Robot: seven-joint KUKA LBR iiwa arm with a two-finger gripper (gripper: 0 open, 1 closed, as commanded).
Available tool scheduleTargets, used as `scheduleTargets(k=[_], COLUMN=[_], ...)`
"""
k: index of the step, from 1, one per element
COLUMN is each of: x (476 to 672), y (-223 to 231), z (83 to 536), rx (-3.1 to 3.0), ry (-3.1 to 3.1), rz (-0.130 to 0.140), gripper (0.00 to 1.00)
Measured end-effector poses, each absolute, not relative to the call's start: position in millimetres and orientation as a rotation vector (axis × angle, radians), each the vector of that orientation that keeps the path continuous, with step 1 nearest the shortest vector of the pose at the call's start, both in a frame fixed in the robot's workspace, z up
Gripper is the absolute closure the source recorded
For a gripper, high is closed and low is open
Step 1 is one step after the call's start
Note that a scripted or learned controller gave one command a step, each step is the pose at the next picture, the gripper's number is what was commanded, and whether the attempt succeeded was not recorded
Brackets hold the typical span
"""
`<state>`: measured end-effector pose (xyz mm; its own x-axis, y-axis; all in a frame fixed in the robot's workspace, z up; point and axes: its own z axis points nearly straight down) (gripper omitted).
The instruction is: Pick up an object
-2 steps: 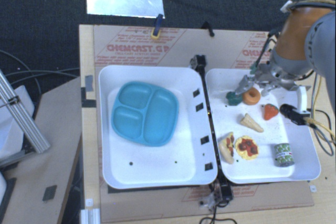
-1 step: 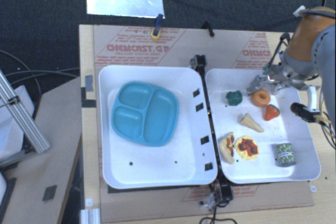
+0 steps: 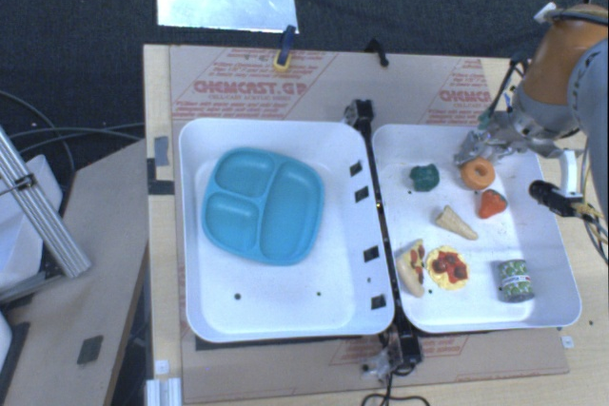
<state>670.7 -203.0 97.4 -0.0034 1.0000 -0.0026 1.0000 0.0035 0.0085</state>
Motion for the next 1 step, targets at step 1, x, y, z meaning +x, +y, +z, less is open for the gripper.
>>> scheduleTargets(k=[1], x=[624.0], y=[-116.5], z=[86.1], rx=[2.212], ry=[2.230], rz=[0.006], gripper=[1.00])
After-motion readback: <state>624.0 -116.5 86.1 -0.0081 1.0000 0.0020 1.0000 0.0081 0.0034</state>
